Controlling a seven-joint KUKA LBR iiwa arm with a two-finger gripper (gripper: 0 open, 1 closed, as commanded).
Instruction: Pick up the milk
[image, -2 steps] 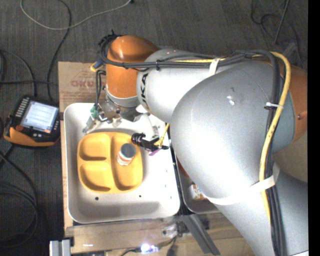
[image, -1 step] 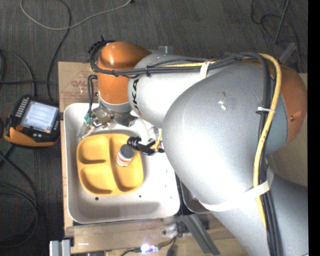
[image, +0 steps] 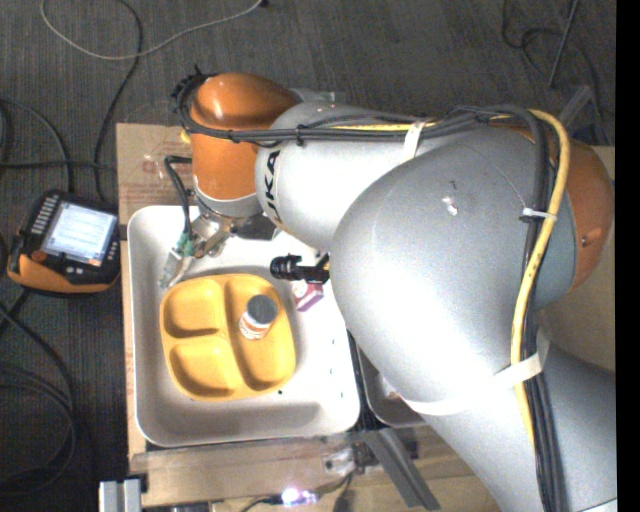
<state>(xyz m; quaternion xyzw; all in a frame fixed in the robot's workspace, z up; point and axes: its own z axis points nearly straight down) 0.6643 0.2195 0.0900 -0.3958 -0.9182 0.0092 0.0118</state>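
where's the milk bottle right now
The milk bottle stands in the yellow divided plate, in its right compartment, inside the left white bin. The gripper is above the plate's upper-left corner.

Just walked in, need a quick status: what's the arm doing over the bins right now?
The KUKA arm reaches in from the right, across to the left white bin. Its gripper sits at that bin's upper-left corner, above the yellow divided tray. A small bottle with a grey cap, likely the milk, stands upright in the tray's right compartment, apart from the gripper. Nothing visible between the fingers, so no pick yet.
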